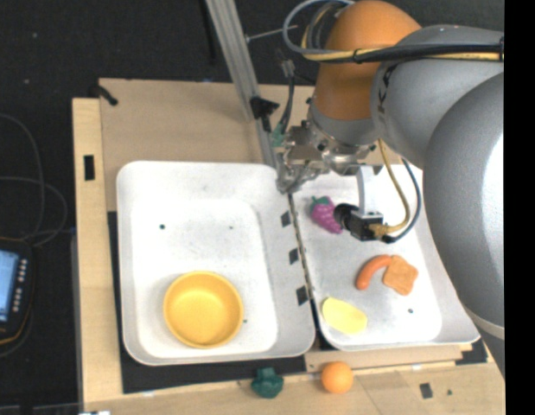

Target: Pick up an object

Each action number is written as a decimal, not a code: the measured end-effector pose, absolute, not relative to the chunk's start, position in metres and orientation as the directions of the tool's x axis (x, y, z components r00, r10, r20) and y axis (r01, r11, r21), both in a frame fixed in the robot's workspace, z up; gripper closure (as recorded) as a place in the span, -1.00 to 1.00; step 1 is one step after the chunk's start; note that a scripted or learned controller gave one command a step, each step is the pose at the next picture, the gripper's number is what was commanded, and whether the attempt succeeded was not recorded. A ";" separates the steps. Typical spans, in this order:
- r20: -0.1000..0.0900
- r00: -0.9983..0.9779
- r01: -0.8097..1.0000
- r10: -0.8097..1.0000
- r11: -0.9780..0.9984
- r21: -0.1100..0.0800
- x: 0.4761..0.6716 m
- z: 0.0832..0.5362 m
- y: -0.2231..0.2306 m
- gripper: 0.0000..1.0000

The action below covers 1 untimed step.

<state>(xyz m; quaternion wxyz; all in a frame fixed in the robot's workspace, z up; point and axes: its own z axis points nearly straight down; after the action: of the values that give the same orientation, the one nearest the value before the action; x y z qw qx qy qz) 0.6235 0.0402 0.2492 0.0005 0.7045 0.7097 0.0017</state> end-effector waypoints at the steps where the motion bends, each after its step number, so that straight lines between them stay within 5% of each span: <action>1: 0.000 -0.006 1.000 1.000 0.006 0.001 0.642 0.237 0.085 1.00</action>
<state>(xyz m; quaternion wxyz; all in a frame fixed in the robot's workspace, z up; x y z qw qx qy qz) 0.6418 0.0848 0.2368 0.0004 0.7051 0.7091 0.0004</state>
